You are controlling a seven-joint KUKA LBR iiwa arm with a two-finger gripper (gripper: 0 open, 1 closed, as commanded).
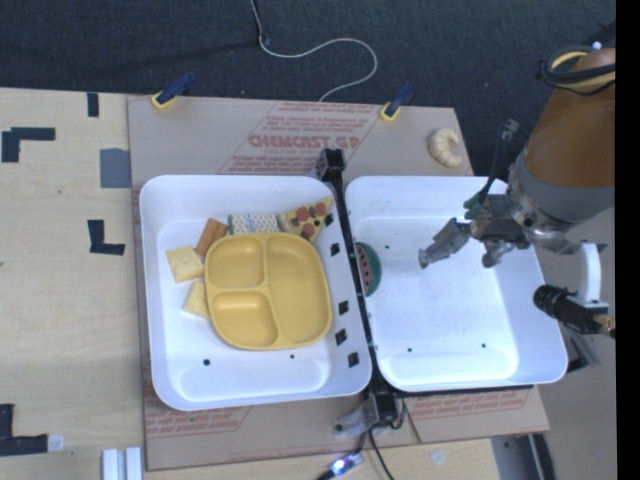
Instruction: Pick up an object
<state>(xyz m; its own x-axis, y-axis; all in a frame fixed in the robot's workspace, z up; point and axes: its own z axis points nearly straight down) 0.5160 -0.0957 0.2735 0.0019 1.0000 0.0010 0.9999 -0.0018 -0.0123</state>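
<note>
My gripper [465, 253] hangs over the right bin [450, 358], toward its upper right part, open with its two dark fingers spread and nothing between them. A round green and red toy slice [371, 268] leans against this bin's left wall, well left of the gripper. In the left bin [250, 383] lies a yellow divided plate [268, 290]. Around the plate's upper and left edges sit small toy foods: a pale cracker [185, 264], an orange-brown piece [210, 235], a speckled strip [252, 223] and a pizza-like slice [308, 216].
The black divider [345, 268] runs between the two bins. A beige lump [447, 146] rests on the cardboard beyond the right bin. Blue and yellow clamps [175, 89] hold the cardboard's far edge, and a white cable [330, 48] loops behind it.
</note>
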